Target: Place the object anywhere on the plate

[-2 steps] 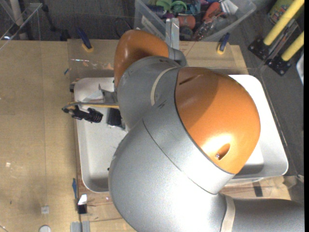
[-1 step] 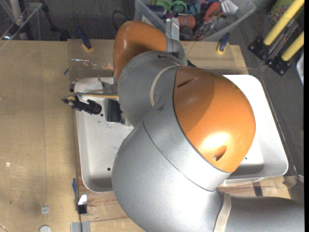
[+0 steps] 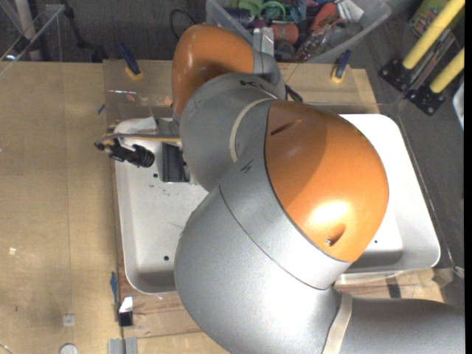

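Note:
My grey and orange arm [image 3: 295,198] reaches across the bench and covers most of both bins, hiding whatever lies beneath it. The gripper [image 3: 172,164] shows as a dark part low at the far end of the left bin [image 3: 147,227], just past the wrist. What is under or in it is hidden by the wrist. The bare part of the left bin's floor along its left side holds only small dark specks.
The right bin [image 3: 413,198] shows a bare white strip along its right side. A clear box of mixed toys [image 3: 295,6] stands behind the bins, with yellow foam tubes [image 3: 442,28] at the top right. Wooden benchtop [image 3: 51,198] lies open to the left.

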You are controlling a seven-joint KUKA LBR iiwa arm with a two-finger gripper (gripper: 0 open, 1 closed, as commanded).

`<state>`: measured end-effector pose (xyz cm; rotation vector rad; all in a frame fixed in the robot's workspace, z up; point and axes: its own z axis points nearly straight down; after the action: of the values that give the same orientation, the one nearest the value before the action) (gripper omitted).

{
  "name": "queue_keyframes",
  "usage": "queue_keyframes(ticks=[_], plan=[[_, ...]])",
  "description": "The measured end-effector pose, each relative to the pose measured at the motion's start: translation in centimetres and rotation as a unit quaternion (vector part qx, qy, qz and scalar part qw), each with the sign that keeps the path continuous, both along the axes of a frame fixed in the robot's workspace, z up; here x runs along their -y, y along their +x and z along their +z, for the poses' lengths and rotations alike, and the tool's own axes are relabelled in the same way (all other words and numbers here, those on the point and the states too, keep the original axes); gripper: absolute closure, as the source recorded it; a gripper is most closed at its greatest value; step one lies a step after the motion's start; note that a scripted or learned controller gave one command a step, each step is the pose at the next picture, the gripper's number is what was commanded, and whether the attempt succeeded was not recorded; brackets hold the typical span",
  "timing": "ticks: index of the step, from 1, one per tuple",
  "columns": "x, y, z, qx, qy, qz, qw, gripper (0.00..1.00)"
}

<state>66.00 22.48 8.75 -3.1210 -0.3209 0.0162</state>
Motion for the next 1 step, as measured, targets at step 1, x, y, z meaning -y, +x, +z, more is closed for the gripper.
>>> queue_keyframes(ticks=[1], plan=[[-0.02, -2.56, -0.21, 0.003, -0.0006, -0.001, 1.0000, 1.00]])
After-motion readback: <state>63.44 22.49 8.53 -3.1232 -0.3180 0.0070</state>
